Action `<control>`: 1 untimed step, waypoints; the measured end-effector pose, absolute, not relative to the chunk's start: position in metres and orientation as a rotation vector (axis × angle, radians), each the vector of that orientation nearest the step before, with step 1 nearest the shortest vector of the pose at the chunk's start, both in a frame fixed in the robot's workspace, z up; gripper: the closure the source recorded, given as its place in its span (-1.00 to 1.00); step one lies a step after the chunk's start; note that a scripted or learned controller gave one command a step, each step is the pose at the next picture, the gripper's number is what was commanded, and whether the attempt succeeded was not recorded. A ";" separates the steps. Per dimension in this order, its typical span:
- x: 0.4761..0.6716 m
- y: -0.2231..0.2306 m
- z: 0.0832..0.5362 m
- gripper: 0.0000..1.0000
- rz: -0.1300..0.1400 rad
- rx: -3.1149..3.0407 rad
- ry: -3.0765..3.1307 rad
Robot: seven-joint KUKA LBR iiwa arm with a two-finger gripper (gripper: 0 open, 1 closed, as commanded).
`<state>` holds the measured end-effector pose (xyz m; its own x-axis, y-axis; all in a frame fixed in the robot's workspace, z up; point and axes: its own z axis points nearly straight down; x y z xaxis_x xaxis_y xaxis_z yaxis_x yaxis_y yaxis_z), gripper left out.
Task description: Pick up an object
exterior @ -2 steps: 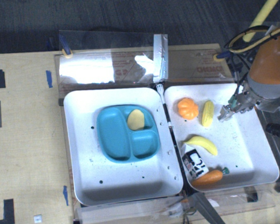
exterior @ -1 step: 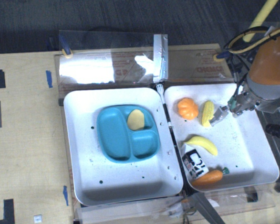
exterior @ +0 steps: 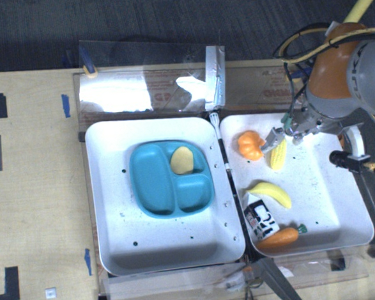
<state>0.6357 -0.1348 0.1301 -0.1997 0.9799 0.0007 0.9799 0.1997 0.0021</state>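
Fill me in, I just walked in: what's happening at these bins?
The arm reaches into the right bin, its gripper down between an orange fruit and a corn cob. A banana, a black carton and a carrot lie nearer the front. In the left bin, a blue tray holds a yellow lemon.

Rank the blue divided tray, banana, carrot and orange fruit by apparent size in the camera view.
1. blue divided tray, clearly largest.
2. banana and carrot: look alike, not ranked.
3. orange fruit, smallest, partly beside the gripper.
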 end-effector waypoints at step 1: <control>0.619 -0.187 0.160 -1.00 0.003 2.220 2.217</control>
<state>0.6193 -0.1874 0.1596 0.0013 1.0000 -0.0017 1.0000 -0.0013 0.0044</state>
